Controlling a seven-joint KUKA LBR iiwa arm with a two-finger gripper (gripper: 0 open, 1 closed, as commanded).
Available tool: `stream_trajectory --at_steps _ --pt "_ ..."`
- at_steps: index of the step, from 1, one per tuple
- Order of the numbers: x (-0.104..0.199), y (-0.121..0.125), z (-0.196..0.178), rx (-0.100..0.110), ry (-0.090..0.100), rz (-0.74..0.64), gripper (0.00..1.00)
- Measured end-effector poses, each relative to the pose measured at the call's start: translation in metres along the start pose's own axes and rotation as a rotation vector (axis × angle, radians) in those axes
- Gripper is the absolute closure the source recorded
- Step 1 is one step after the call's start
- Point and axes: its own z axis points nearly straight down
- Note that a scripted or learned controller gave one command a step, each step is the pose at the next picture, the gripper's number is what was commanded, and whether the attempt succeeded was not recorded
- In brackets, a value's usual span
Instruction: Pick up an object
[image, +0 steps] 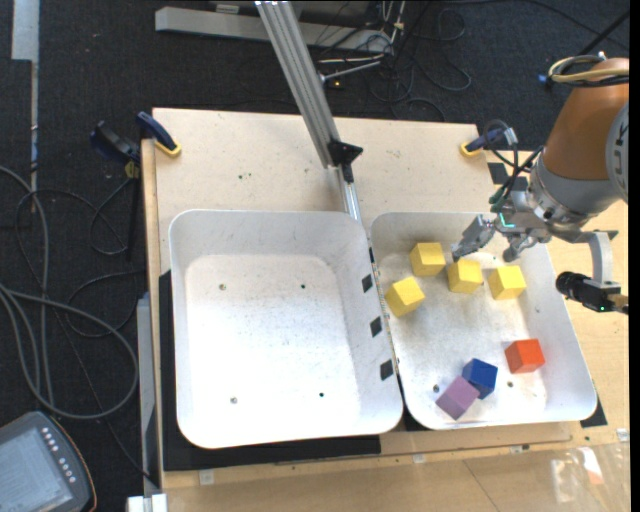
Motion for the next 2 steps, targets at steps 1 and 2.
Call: stream_trajectory --at_steps 1,2 --pt "0.0 0.001 -0.003 -0.005 -0.001 -0.001 0.0" --pt "-0.002 -0.007 0.057 0.002 0.0 0.003 0.0"
